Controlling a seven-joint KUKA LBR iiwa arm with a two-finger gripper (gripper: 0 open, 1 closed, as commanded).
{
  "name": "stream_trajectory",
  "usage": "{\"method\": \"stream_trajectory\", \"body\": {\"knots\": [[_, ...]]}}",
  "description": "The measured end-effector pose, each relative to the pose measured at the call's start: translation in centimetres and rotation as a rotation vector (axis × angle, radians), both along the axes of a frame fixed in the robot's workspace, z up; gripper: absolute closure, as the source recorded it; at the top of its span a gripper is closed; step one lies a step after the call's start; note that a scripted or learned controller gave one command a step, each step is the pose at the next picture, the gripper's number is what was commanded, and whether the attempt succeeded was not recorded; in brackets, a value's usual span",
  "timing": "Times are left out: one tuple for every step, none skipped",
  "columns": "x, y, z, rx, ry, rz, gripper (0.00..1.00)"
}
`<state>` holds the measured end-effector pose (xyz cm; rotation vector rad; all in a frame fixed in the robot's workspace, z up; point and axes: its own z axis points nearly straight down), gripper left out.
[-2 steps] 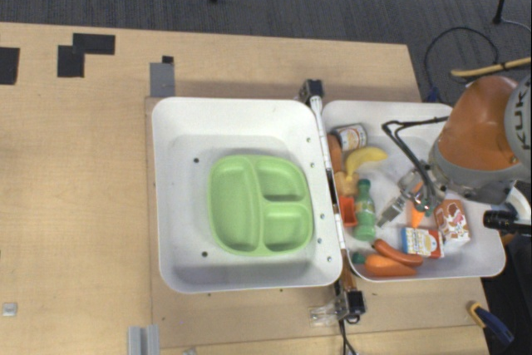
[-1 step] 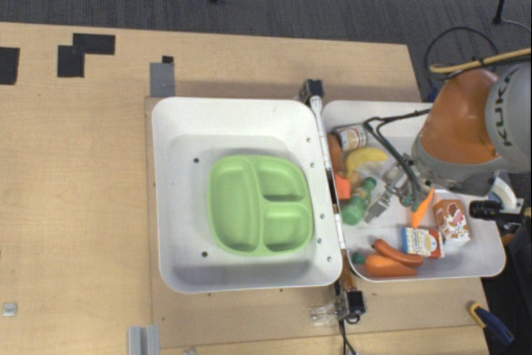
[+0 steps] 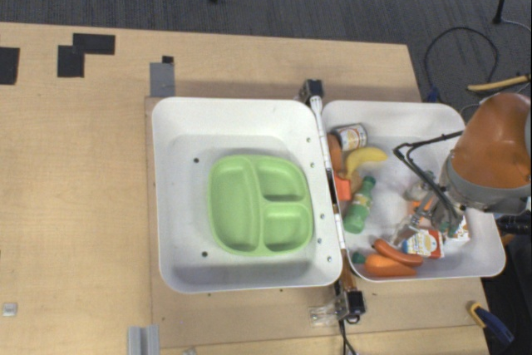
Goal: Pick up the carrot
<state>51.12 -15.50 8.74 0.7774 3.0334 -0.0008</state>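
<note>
Hovered low in the right bin [image 3: 478, 262], pincer [image 3: 424, 216] a metal tangle; opening impossible to tell. Smooth tapered orange carrot [image 3: 389, 265] just below-left, glossy green bottle [image 3: 358, 209] further left.

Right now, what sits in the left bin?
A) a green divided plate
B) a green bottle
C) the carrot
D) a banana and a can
A: the green divided plate lies in the middle of the left bin, while the banana, can, green bottle and carrot all lie in the right bin.
</note>
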Motion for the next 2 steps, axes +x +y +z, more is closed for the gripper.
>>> {"method": "stream_trajectory", "body": {"knots": [[6.4,-2.2,0.8,0.004,0.005,-0.132,0.0],[4.6,2.0,0.0,0.0,0.0,0.103,0.0]]}}
